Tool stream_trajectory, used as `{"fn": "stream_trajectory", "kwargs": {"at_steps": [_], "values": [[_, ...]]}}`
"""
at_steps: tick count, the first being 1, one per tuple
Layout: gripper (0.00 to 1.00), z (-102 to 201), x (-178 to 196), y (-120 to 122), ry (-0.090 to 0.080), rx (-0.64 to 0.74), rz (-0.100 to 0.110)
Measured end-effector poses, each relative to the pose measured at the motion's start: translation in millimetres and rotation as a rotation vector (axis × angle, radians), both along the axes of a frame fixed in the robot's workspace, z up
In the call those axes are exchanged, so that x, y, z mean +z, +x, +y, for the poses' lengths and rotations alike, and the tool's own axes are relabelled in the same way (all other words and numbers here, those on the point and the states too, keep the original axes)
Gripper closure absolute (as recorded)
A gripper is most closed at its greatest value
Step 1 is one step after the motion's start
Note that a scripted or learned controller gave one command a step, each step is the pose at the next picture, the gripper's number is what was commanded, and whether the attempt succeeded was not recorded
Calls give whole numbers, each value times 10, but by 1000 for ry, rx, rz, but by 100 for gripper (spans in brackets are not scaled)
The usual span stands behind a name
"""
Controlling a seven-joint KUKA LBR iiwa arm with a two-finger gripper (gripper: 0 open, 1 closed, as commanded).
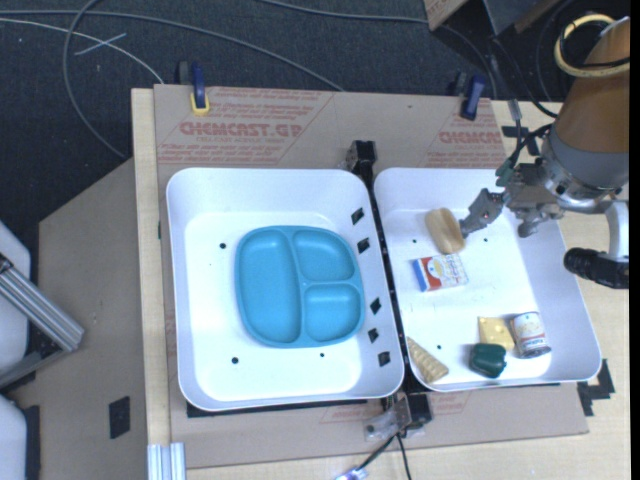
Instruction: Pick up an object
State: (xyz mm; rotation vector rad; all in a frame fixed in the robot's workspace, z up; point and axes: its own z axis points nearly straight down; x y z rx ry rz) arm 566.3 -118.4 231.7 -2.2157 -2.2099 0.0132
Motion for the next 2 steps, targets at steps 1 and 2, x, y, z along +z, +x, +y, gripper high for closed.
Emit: {"fn": "stream_trajectory", "kwargs": {"at_steps": [1,2], "values": [[0,1,70,25,-2,3,-13],[0,-75,-512,-28,0,1,-7]]}}
